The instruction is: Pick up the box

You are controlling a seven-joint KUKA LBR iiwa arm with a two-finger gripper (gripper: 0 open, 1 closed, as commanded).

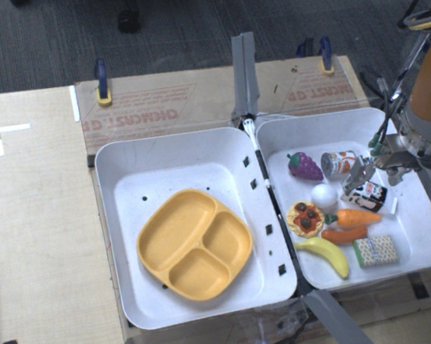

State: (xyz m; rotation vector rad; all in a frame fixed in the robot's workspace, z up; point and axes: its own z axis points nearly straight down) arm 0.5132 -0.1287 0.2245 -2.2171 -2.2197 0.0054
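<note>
A small box (376, 250) with a green and white pattern lies near the front of the right bin (430, 252), just right of the banana (325, 253). A second small pack (372, 196), black, white and red, lies tilted above the carrot (355, 218). My gripper (373, 175) hangs over the right bin directly above that black and white pack, reaching in from the right. Its fingers stand spread apart, open, with nothing between them. The patterned box lies well in front of the gripper, apart from it.
Purple grapes (304, 165), a can (339, 162), a white ball (323, 193) and a fruit tart (306, 219) crowd the right bin. A yellow divided plate (194, 244) lies in the left bin (119, 220). A metal divider (246, 75) stands between the bins.
</note>
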